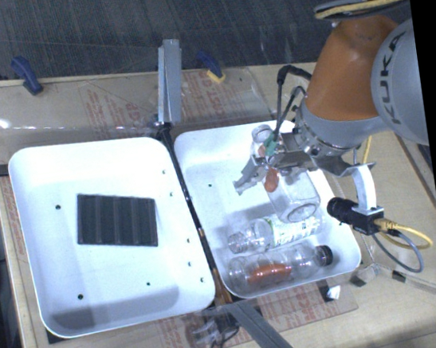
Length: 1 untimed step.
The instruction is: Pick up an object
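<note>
Bottles, clear plastic and lying on their sides, are the likeliest pick: one along the right bin's near wall, with something reddish inside, another just behind it with a green label, and what may be a third clear piece right under the gripper. They sit crowded toward the near end, probably where they rolled or were dropped. The gripper hangs over the bin's middle, just beyond the bottles; whether it is released or clenched I cannot tell. A dark ribbed pad lies flat in the left bin.
</note>
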{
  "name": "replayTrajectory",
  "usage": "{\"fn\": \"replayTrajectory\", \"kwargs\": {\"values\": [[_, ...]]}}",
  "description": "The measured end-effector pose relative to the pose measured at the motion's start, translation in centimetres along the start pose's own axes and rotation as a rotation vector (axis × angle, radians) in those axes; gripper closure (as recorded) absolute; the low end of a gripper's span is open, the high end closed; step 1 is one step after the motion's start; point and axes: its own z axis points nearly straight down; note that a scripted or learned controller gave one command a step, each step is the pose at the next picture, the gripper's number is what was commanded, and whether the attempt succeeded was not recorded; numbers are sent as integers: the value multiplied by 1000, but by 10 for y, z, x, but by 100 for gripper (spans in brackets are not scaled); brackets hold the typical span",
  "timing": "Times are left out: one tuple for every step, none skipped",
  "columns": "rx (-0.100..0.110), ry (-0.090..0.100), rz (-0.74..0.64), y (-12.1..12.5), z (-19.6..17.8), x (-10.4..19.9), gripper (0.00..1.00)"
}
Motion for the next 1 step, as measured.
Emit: {"fn": "replayTrajectory", "kwargs": {"values": [[-1,0,-31,5,128,-49,0]]}}
